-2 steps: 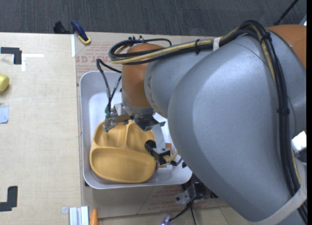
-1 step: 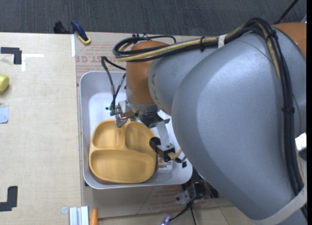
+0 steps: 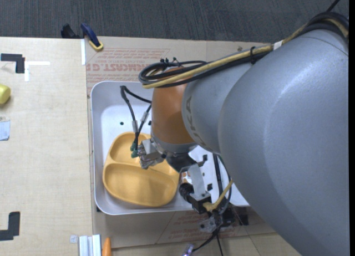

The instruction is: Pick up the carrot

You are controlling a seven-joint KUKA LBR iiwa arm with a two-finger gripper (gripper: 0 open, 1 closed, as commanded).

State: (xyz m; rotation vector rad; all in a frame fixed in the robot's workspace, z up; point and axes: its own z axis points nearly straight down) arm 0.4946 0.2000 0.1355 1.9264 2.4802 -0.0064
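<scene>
Arm (image 3: pixel 288 116): nearest my camera, a bulky grey body that covers the right side of the view and reaches down to the left.
Orange band (image 3: pixel 169 113): sits just above the wrist, over the middle of the bin.
Cables (image 3: pixel 166 69): black and tan, looped over the top of the band.
Gripper (image 3: pixel 145 155): low inside the bin, over the near edge of the yellow dish where its two halves meet; I cannot tell from here whether it is released or clenched, and I see nothing held in it.
Bin (image 3: pixel 97 138): white and shallow, its right part hidden behind the arm.
Yellow dish (image 3: pixel 133 185): two-part, lying in the lower left of the bin.
Carrot: I cannot tell where it lies.
Orange piece (image 3: pixel 106 244): small, at the bottom edge, outside the bin; I cannot tell whether it is the carrot.
Blue clip (image 3: pixel 91 36): on the bench, beyond the bin's top left corner.
</scene>
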